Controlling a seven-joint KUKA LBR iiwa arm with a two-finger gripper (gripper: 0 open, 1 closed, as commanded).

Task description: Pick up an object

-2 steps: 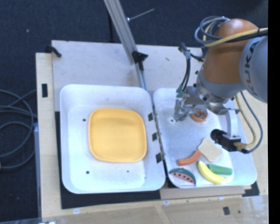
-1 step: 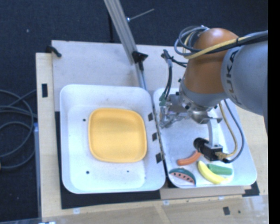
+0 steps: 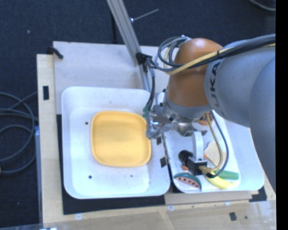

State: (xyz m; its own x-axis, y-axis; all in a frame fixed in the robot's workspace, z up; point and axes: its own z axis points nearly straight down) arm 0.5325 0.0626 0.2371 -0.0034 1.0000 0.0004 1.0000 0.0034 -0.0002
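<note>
While the arm (image 3: 240, 80) leans in from the right and covers most of the right bin (image 3: 253, 175), I can make out the orange band (image 3: 192, 75) sitting above that bin's left half. What I see of the gripper (image 3: 157, 124) is a cluster of metal low over the wall between the two bins, just beside the right edge of the yellow square plate (image 3: 120, 138). From this angle I cannot tell whether the hand is wide, narrow or holding anything. I see nothing gripped in it.

That plate lies flat in the middle of the left bin (image 3: 110, 182), apart from the bin's walls.

In the right bin, the near end shows a toy watermelon slice (image 3: 188, 182) against the front rim. A yellow and green piece (image 3: 223, 176) that I cannot name lies just to its right. A tan wedge (image 3: 212, 152) lies a little further back, partly under the arm
</note>
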